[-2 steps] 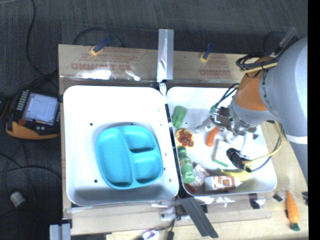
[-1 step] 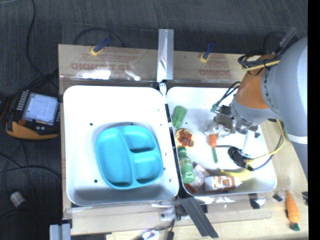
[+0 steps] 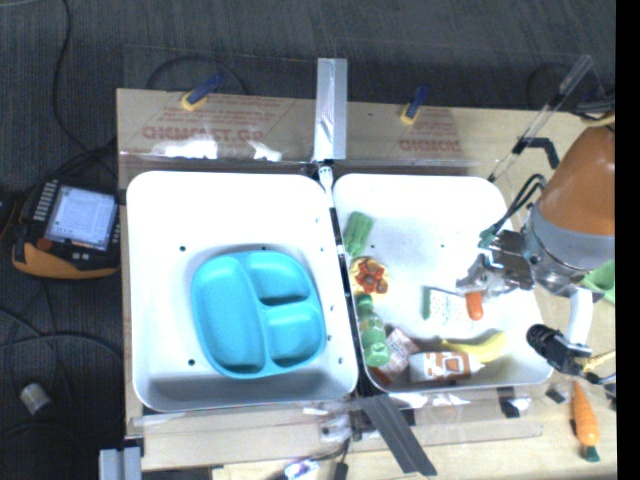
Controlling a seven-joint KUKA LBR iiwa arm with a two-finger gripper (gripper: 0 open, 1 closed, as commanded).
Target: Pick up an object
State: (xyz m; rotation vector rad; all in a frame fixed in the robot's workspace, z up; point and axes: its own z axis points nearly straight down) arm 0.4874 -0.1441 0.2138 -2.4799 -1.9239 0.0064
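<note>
Overhead slanted view of the desk [image 3: 500, 128] with two shallow white bins side by side. The arm [image 3: 585, 203], grey with an orange band above the wrist, enters from the right edge of the view and bends down over the right part of the right bin [image 3: 420, 193]; its upper links are cut off by the frame. The end effector [image 3: 482, 286] sits low over the bin floor, just above and beside a small orange, carrot-like object [image 3: 474, 307]. Whether the two touch cannot be told, and the opening of the end effector cannot be made out at this resolution; nothing is clearly seen gripped in it.

Contents of the right bin: a green item [image 3: 358, 230] near the upper left wall; a red-and-orange patterned piece [image 3: 369, 274] below it; a pale green card or packet [image 3: 439, 302] just left of the orange object; a yellow banana [image 3: 477, 346] along the lower side; a small bottle with an orange label [image 3: 437, 366] lying beside the banana; further green pieces [image 3: 372, 340] crowded against the left wall, their shapes hard to separate.

The left bin [image 3: 160, 218] holds a blue compartment tray [image 3: 259, 311]. Outside the bins, a handheld controller with a lit screen [image 3: 70, 228] lies on the floor at left, and an orange carrot-shaped toy [image 3: 585, 423] rests at lower right, partly cut off
</note>
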